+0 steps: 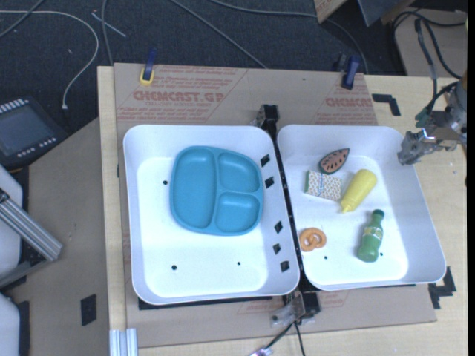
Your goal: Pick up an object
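In the camera view we are seeing the gripper (413, 151) hanging at the right edge of the frame, just outside the upper right rim of the right bin (415, 199). It is too small and blurred for us to tell how its jaws are standing, and we are seeing nothing between them.

The things to pick are all lying in the right bin, left of and below the gripper and apart from it. Nearest is a yellow bottle (358, 189), lying tilted near the bin's middle. Just left of it a checked sponge (323, 185) is lying flat, and above that sits a brown leaf-shaped piece (335, 160). Lower down, a green bottle (370, 236) is lying toward the lower right, and a small orange pretzel (312, 238) is resting near the bin's left wall.

In the left bin (148, 265), filling its upper middle, we are seeing a blue divided plate (217, 190), well apart from the gripper.
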